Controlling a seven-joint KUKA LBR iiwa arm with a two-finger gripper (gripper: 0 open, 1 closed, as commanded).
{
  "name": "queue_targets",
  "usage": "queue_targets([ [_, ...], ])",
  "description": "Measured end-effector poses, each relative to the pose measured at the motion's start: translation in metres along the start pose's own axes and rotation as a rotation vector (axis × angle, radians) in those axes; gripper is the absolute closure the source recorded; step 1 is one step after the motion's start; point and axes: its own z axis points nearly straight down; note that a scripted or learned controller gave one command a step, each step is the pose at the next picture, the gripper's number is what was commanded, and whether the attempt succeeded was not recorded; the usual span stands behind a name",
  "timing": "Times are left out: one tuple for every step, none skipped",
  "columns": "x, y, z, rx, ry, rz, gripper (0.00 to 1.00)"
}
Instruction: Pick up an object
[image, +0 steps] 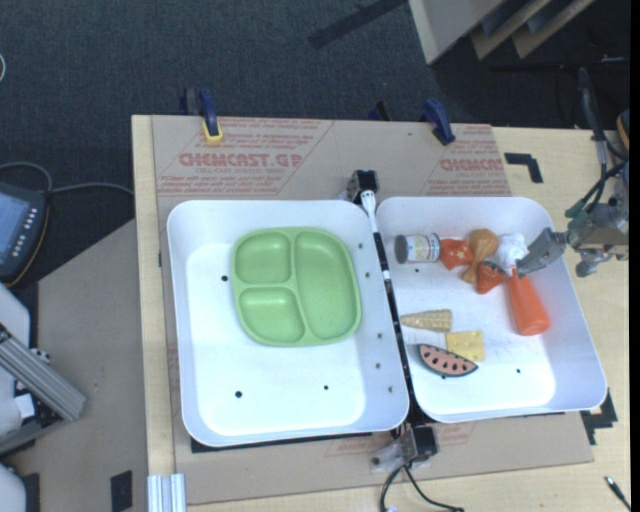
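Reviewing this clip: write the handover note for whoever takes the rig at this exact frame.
Gripper: low at the right bin's far right side, by the orange cylinder; nothing seen held.
Right bin also holds a small jar, brown and red toy pieces, a cracker wedge, a cheese piece and a watermelon slice.
Left bin: green divided plate.
Done: nothing lifted. Left: grasp one object.

You see a pale green three-part plastic plate (297, 286), an orange plastic carrot (527, 306), and a red, black-seeded watermelon slice (446, 361).
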Motion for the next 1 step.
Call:
queue_targets([
  [0.0001, 0.0019, -0.0054, -0.011, -0.003, -0.003, 0.00],
])
